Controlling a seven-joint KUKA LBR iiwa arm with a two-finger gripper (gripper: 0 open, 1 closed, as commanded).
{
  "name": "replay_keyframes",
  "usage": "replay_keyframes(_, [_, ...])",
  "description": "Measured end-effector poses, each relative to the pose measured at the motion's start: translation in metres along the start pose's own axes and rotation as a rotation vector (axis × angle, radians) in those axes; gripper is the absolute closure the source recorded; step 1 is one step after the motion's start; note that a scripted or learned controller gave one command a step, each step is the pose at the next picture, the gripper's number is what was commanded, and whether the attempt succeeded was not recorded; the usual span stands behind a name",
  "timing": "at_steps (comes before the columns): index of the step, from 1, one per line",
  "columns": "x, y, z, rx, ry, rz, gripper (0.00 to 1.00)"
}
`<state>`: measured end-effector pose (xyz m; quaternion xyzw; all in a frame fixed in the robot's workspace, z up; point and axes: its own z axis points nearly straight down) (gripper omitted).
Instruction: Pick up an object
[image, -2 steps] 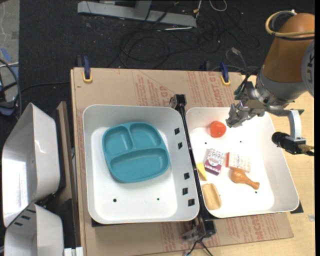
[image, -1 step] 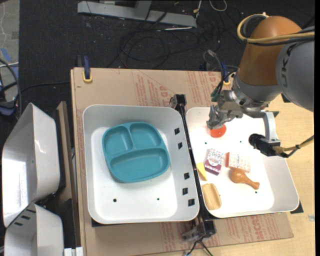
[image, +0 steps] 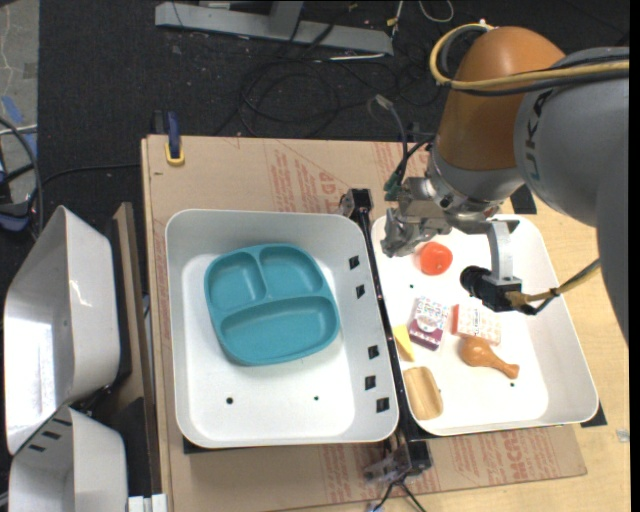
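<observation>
claw (image: 405, 236): you've got it low over the right bin's (image: 560, 400) back-left corner; can't tell if it's open or closed
nearest object: orange-red ball (image: 435, 259), just beside the claw, lying on the bin floor
other items: small box (image: 429, 322), chicken drumstick (image: 485, 353), bread roll (image: 422, 390), all in the right bin
left bin (image: 190, 330): teal divided plate (image: 271, 303)

Dark floor (image: 90, 90) with loose cables (image: 290, 80) across top of frame, brown cardboard sheet (image: 270, 170) center, white tubs (image: 50, 320) at left edge.
</observation>
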<state>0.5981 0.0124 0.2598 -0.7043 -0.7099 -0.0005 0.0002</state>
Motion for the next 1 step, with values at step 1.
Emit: replay_keyframes(1, [0.0558, 0.0025, -0.001, -0.001, 0.0, -0.001, 1.0])
